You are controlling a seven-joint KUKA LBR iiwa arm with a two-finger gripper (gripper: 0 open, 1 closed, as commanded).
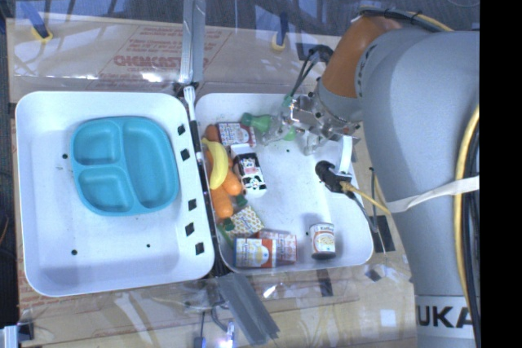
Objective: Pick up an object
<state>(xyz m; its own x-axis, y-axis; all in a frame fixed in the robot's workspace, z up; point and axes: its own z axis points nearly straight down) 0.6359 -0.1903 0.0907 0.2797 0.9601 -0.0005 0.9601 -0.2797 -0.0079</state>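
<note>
Glossy white plastic bins (49,257), matt blue plastic tray (124,165)

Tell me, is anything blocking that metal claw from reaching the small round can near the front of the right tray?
Nothing visible does. The gripper hangs over the right bin's far end; bare white floor lies between it and the small round can.

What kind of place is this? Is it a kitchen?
Probably not a kitchen. It looks like a robot test bench in a lab: a big grey robot arm reaches over two white bins, and the right bin holds toy food like a banana and a small can.
</note>
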